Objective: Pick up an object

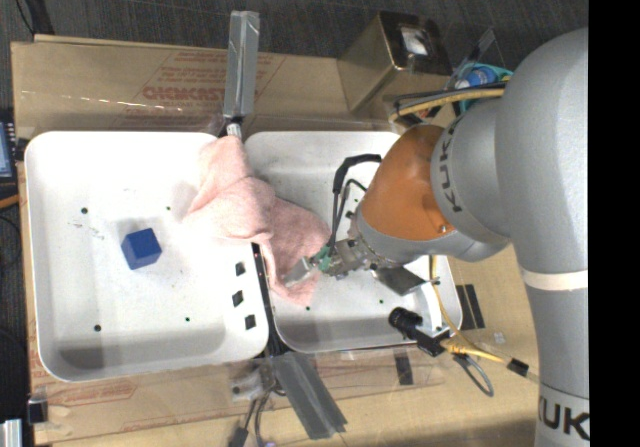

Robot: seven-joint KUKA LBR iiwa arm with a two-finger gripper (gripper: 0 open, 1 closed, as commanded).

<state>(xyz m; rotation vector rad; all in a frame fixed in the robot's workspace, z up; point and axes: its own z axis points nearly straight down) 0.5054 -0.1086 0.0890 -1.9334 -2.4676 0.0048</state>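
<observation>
- Pink cloth [250,205]: crumpled and draped over the wall where the two bins meet. Its upper end sits at the top right corner of the left bin [60,335], and the rest spills down into the left side of the right bin [300,150].
- Hand [318,265]: low over the right bin, right at the cloth's lower right edge. It is either touching the cloth or just above it; I can't tell which.
- Hand state: I can't tell how far open it is, because the wrist blocks the view. No grip on the cloth is visible from here.
- Blue cube [142,247]: on the floor of the left bin, left of centre. It sits alone, well apart from the cloth and the hand.
- Arm [520,165]: grey, reaches in from the right and hangs over the right half of the right bin. The orange band [400,200] sits just above the hand.
- Three small black squares [240,297]: in a row along the left bin's right wall, below the cloth.
- Bins: white, shallow, side by side and touching. They sit on a brown cardboard sheet [120,75] that covers the surface.
- Grey bar [242,60]: runs from the far edge of the cardboard down to where the bins meet. Its lower end is at the top of the cloth.
- Brown box [395,55]: behind the right bin, near the arm.
</observation>
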